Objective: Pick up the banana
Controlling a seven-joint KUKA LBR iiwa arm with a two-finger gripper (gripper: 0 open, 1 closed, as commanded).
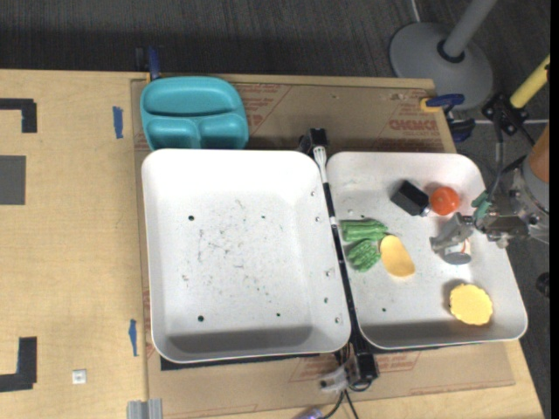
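Note:
The banana [397, 257] is a short yellow curved piece lying in the right bin [428, 334], left of its middle. My gripper [451, 241] hangs low over the same bin, about a hand's width to the right of the banana and apart from it. The grey arm reaches in from the right edge. Nothing yellow sits at the gripper's tip.
Beside the banana on its left lie two green vegetables [362, 241]. A black block [409, 197] and an orange ball [444, 201] sit at the bin's back, and a round yellow disc [471, 304] sits front right. The left bin [166, 234] is alongside, with a teal tray [193, 112] behind it.

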